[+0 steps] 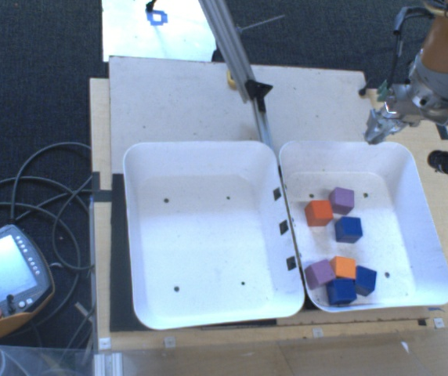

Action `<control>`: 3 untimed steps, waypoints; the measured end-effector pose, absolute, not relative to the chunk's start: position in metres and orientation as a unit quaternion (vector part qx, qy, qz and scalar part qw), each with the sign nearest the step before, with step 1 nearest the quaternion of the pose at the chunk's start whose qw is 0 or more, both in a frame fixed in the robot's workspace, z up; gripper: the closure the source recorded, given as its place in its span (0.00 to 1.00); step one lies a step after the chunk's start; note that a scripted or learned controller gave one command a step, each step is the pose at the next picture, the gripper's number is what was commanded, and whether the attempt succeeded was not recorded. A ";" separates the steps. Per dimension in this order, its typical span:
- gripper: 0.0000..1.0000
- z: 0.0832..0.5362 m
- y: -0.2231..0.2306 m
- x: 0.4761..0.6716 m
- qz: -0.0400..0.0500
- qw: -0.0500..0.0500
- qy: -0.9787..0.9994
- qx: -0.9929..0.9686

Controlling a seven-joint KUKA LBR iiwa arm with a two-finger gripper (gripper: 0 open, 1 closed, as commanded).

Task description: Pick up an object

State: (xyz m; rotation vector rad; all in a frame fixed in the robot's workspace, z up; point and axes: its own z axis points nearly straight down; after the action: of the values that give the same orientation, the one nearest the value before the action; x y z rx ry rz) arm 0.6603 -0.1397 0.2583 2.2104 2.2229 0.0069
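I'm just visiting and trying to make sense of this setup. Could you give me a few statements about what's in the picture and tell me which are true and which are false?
1. All the coloured blocks lie in the right bin. True.
2. The gripper is holding the orange block. False: it hangs over the bin's far rim, apart from every block.
3. There are two purple blocks. True: one in the upper group, one in the lower group.
4. The blocks are spread evenly across both bins. False: they sit in two clusters in the right bin; none is seen in the left bin.
5. A handheld controller lies on the floor at the left. True.
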 end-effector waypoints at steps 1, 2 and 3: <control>1.00 0.258 -0.095 0.646 0.001 0.000 0.710 0.704; 1.00 0.264 -0.050 0.621 0.001 0.000 0.710 0.704; 1.00 0.250 -0.012 0.597 0.000 -0.001 0.710 0.704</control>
State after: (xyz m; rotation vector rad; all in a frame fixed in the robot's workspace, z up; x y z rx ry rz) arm 0.5974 -0.0117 0.2502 2.2131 2.2329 -0.0003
